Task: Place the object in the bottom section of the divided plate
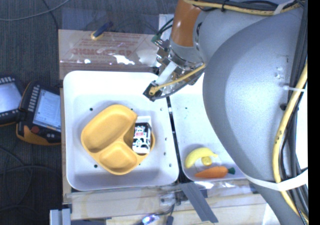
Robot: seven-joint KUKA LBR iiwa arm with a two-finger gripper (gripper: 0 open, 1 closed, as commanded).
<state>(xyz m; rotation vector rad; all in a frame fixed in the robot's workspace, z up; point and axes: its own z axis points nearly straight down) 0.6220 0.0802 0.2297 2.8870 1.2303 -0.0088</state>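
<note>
From my station I see the small milk carton (pixel 141 138) lying in the right-hand section of the yellow divided plate (pixel 107 129), which sits in the left bin (pixel 75 94). Whether that compartment counts as the bottom one I can't say for sure, but the placing looks done. The hand (pixel 157 89) hangs above the bin's upper right corner, well apart from the carton; whether it's apart or together I cannot tell.

One fixed camera above the bench — slanted downward over both white bins (pixel 70 119), arm (pixel 250 69) from right.
</note>
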